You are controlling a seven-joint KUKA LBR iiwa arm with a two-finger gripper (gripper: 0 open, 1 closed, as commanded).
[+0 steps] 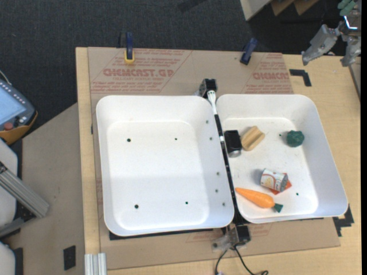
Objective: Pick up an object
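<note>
The right bin (321, 153) holds several objects. A tan block (252, 137) lies beside a small black object (232, 142) near the divider. Toward the far right side sits a dark green lump (295, 138). A small red and white carton (273, 180) lies near the front, with an orange carrot (256, 197) just in front of it. My gripper (324, 40) hangs at the upper right, beyond the far corner of the right bin and well away from all the objects. Nothing is seen in it.
The left bin (109, 153) is a bare white tray with a few dark dots. Both bins rest on a brown board (172, 73) held by blue clamps (128, 44) at the far edge. A cable (229, 256) trails off the front.
</note>
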